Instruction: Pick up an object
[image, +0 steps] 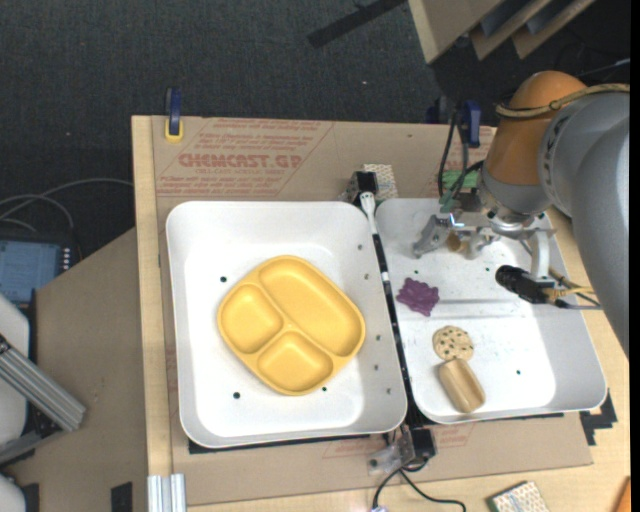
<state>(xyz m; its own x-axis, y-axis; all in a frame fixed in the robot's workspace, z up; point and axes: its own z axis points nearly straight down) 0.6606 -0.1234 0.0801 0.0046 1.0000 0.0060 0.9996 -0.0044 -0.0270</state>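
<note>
Grey arm w/ orange band, reaching in from right, tool low, pointing left

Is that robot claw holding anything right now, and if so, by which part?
Nothing is visibly held. The gripper hangs over the right bin, apart from the purple piece.

High, slanted, over both bins

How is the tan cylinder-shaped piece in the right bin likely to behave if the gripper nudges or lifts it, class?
The tan cylinder lies on its side on the right bin floor, so a sideways nudge would probably roll it. Its smooth rounded surface may slip between fingers unless gripped across its width. It looks solid and stiff, so it should keep its shape. A roll could bump the cookie lying right beside it.
</note>
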